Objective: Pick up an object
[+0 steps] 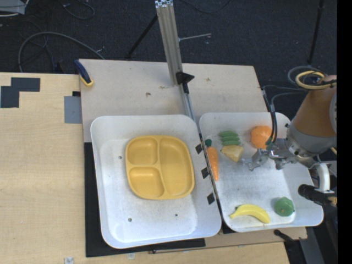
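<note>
My gripper (254, 161) hangs over the right bin (308, 216), near its middle, with the fingers open and nothing between them. A yellow wedge (232, 153) lies just to its left, and an orange fruit (260, 136) sits just above it, close to the wrist. Further left are a green ridged piece (229, 138) and a carrot (213, 163) along the bin's left wall. A banana (251, 213) and a round green fruit (284, 206) lie near the front edge.
The left bin (110, 213) holds a yellow divided plate (160, 166). A metal post (170, 43) rises behind the bins. The arm's orange band (314, 114) stands over the right bin's right side. Bare floor shows between gripper and banana.
</note>
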Available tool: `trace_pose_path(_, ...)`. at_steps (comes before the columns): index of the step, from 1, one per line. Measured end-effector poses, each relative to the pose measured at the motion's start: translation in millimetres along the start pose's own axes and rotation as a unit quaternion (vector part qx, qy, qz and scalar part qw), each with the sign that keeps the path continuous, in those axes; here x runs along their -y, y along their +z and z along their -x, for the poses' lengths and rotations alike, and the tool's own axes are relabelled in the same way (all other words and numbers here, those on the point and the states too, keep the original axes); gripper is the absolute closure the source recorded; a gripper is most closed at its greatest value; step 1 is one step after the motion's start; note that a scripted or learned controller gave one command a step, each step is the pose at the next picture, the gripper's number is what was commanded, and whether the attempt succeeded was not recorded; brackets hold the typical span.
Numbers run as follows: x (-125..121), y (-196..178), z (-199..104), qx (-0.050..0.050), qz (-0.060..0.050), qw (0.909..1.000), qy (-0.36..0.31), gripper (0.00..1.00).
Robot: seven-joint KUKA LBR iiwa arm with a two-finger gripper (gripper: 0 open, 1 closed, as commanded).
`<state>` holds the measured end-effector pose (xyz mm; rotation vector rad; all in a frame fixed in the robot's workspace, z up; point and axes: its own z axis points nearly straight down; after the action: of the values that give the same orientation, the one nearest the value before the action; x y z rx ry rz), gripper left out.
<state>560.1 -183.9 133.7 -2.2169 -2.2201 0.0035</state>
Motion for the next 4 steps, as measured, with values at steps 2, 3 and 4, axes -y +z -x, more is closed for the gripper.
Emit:
trace_pose_path(2, -2, 33, 1, 0.001, 0.004, 1.0000, 0.002, 1.00)
trace_pose_path(3, -2, -25, -7, 0.000, 0.002, 1.0000, 0.000, 1.00)
trace_pose_path(4, -2, -88, -9, 0.001, 0.003, 1.0000, 0.000, 1.00)
